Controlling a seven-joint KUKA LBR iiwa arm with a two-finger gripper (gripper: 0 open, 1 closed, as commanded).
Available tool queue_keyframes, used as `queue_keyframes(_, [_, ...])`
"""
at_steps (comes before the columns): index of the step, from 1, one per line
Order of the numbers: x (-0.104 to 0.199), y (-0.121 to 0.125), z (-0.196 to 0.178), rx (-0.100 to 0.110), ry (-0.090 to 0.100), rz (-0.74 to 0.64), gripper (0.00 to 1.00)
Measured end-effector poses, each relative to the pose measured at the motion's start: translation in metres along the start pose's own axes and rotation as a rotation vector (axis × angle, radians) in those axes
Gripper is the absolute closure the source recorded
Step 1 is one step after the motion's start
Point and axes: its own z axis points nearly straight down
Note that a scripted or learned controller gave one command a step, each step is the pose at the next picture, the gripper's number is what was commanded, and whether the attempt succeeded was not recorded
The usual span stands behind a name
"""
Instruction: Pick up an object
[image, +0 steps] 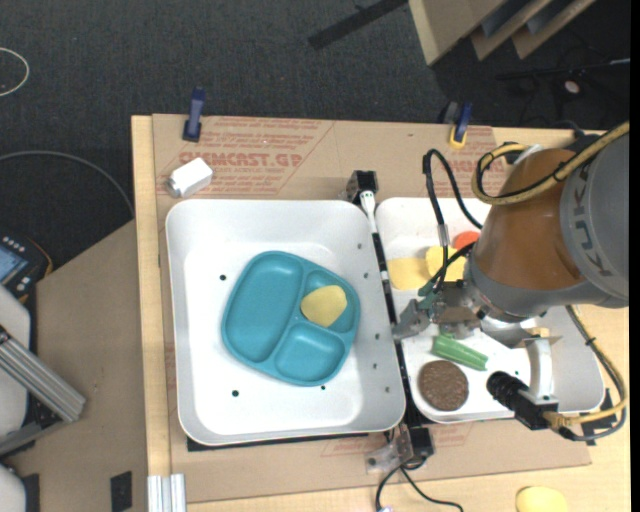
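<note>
My gripper (421, 312) hangs low over the left side of the right bin (404, 213), close to the wall between the two bins. Just below it lies a green pod-shaped piece (460, 351), with a brown round disc (442, 385) beyond that at the bin's front. Above the gripper are a pale yellow piece (404, 272), a brighter yellow piece (441, 262) and an orange-red item (466, 240), partly hidden by the arm. The left bin (192, 330) holds a blue divided plate (270, 320) with a yellow piece (325, 305) in its upper right compartment.
The grey and orange arm (540, 240) covers most of the right bin's right half. Black cables loop above it. A small white block (190, 178) and two blue clamps (194, 113) (460, 122) sit on the board behind the bins. A yellow object (540, 498) lies at the bench's front right.
</note>
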Motion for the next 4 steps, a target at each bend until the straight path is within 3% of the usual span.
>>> queue_keyframes(1, [-0.001, 0.001, -0.012, -0.006, -0.001, 0.001, 1.0])
queue_keyframes(2, [-0.001, 0.002, -0.021, -0.007, -0.002, 0.002, 1.0])
queue_keyframes(3, [-0.021, 0.0, -0.001, -0.001, -0.001, 0.003, 1.0])
queue_keyframes(4, [-0.104, 0.0, 0.067, 0.001, -0.002, 0.008, 1.0])
